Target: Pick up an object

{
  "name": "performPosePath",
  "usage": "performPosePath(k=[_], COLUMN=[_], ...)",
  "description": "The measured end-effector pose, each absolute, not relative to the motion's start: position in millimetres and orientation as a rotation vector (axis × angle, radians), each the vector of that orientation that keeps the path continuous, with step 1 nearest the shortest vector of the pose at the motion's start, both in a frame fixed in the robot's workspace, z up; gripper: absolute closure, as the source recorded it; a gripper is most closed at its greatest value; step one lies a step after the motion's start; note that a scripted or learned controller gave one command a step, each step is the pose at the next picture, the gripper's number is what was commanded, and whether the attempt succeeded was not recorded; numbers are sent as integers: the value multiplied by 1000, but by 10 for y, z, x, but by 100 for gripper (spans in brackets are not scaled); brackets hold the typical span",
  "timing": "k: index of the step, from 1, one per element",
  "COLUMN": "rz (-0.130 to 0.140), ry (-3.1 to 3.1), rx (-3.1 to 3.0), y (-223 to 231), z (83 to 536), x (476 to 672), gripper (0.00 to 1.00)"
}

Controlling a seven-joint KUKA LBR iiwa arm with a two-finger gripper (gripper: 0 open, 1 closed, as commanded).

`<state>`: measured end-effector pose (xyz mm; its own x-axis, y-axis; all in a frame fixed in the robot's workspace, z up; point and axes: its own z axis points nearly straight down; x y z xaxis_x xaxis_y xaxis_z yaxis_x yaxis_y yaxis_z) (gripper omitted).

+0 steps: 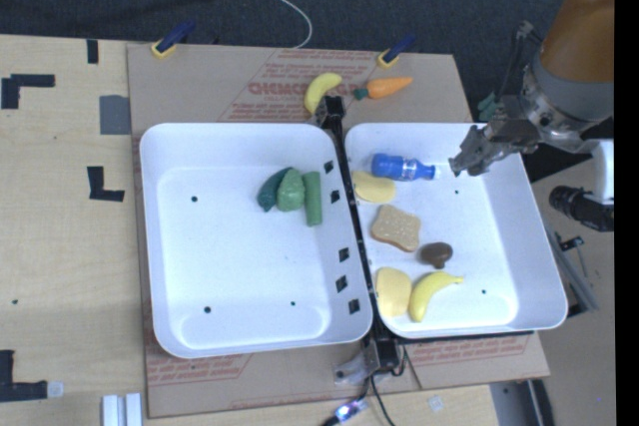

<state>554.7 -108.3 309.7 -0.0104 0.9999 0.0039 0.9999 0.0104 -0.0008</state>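
The blue bottle (402,168) is the object lying closest to me, so I take it as my likeliest pick. It lies on its side in the far part of the right bin (519,244), with its long axis running left to right and its pale cap end pointing right, toward me. My gripper (467,159) hangs just to the right of that cap end, over the bin's far right area, and there is nothing between its fingers. Whether they are spread wide or drawn narrow I cannot tell, as they read as one dark cluster from above. My judgement is that reaching the bottle means shifting left along its length, then closing across its short width.

Just near of the bottle lies a pale yellow piece (373,188), then a slice of bread (396,228), a small brown lump (435,254), a yellow block (392,290) and a banana (433,291) by the near rim. The left bin (200,314) holds a green cluster (292,193), too blurred to name. Beyond the bins, on the cardboard, rest a second banana (320,91) and a carrot (385,88). My height above the bin floor is hard to judge from this slant.
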Motion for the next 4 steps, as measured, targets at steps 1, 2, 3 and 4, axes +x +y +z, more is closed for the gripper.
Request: performPosePath(k=[1, 2, 3, 4], rz=[1, 9, 1, 1], ry=[-2220, -2223, -2219, -2223], rx=[-2220, -2207, -2225, -2221], y=[-1098, -489, -890, -987], z=[3339, 2395, 2796, 2958], x=[4811, 5208, 4823, 4837], gripper=[100, 100, 100, 100])
